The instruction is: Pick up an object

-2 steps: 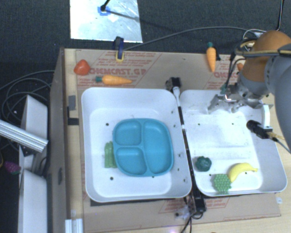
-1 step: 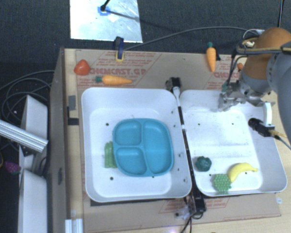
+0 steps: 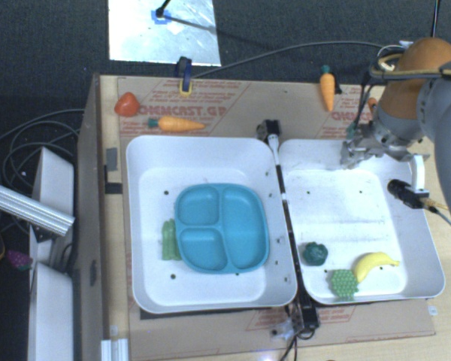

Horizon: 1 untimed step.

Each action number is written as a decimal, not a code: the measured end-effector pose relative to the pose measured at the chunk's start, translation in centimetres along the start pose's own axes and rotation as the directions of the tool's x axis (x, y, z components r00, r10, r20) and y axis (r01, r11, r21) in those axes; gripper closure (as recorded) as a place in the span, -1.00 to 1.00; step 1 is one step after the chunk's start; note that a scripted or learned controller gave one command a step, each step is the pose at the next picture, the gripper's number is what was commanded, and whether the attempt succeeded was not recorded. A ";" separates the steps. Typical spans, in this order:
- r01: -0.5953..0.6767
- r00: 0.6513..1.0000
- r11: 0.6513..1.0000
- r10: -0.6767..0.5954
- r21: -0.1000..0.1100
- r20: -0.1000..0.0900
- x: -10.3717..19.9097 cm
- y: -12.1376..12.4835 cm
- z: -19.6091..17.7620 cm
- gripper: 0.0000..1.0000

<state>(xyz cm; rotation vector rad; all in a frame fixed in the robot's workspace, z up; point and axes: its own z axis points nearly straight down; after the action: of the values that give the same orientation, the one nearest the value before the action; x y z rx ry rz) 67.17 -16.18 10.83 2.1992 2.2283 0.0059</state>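
Your gripper [image 3: 351, 155] hovers over the upper edge of the right bin [image 3: 425, 224], finger state impossible to tell, while the banana [image 3: 373, 264] lies well below it at the frame's lower right, long axis running roughly left-right, tilted slightly.

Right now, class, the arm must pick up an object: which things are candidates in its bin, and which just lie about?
Candidates, right bin:
banana
dark green piece
light green piece

Lying about:
blue plate, left bin
green strip
two carrots
red piece
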 end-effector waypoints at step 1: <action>0.004 1.000 1.000 -0.004 -0.004 0.002 0.0 0.1 -1.1 1.00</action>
<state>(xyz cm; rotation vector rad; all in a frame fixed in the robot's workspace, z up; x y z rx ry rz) 67.29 -16.19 11.98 2.1921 2.2297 0.0081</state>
